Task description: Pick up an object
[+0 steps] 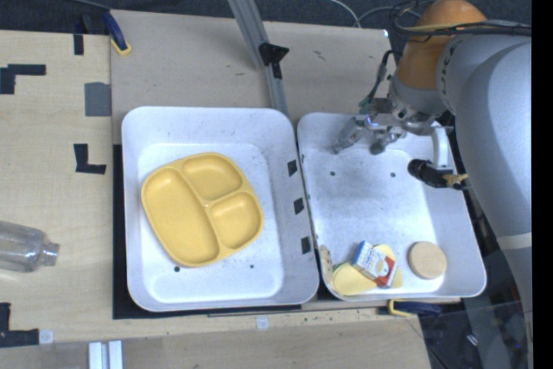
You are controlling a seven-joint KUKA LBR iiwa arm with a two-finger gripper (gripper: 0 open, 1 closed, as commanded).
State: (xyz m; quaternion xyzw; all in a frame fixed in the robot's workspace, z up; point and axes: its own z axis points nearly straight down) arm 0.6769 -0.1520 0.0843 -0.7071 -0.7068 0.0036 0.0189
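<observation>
Nearest the camera, along the near wall of the right bin [449,220], three small things lie in a row: a pale yellow piece [350,279] at the left, a small white carton with red and blue print [374,262] resting partly on it, and a round tan disc [427,259] just to the right, apart from the carton. None of them is touched by the arm. The gripper [366,137] hangs over the far part of the same bin, well apart from that row; its fingers [344,139] look spread, with nothing between them. Behind it the grey arm [497,125] with its orange band [436,34] comes in from the right, and cables run along the wrist. The left bin [207,121] touches the right bin along their shared edge and holds a yellow divided plate [201,206] with three compartments, lying flat and turned at a slant, toward the bin's left side. On the tabletop [173,56], a grey metal bar [242,0] slants from the far edge down to the bins' far corners. A clear plastic bottle [24,246] lies on its side at the left edge, well apart from the bins, and black tape marks [86,158] sit on the wood near it.
</observation>
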